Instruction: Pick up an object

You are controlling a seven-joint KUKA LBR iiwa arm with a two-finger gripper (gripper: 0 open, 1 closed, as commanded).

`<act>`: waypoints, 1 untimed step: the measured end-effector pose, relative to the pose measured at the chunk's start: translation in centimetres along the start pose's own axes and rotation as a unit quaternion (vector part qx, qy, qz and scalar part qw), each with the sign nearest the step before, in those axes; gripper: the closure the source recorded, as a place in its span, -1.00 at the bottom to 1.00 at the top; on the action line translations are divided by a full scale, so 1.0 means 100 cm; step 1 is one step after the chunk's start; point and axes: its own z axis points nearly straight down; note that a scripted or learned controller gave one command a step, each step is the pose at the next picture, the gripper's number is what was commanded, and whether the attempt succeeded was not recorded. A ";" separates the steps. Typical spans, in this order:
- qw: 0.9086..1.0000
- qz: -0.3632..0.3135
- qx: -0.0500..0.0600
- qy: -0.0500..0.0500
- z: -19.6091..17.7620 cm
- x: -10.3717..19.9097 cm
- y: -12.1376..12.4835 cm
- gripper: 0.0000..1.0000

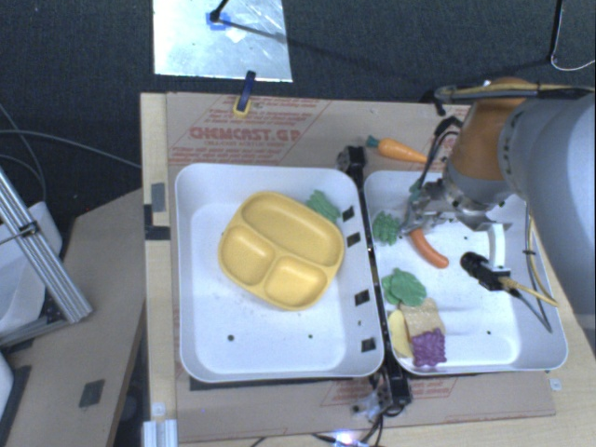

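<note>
A slanted overhead view shows a bench (112, 250) carrying two shallow white bins side by side on a cardboard sheet. The left bin (200, 277) holds a yellow divided plate (279, 248), with a green leafy toy food (323, 204) touching its far right edge. The right bin (535, 338) holds the small toy foods: a green broccoli-like piece (386, 226) near its far left corner, an orange carrot-like piece (429, 248) just to the right of it, a green leafy piece (405, 288) further toward the near side, and close to the near left corner a tan cracker-like piece (424, 318) touching a purple grape cluster (428, 347) and a pale yellow piece (399, 331). A second orange carrot (399, 151) lies outside the bins, on the cardboard beyond the far rim. The grey arm with its orange band (484, 142) reaches in from the right over the far part of the right bin, and the hand (424, 203) sits low, just above the carrot-like piece and beside the broccoli-like piece. I cannot tell how far the hand is open, and nothing can be seen held in it. The arm appears to be at the reaching step, lining up over a target, most likely the carrot-like piece. The next move would call for closing squarely across its narrow width, then lifting straight up clear of the rim.
</note>
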 end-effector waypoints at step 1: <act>1.000 0.001 0.002 0.001 -0.018 0.012 -0.011 1.00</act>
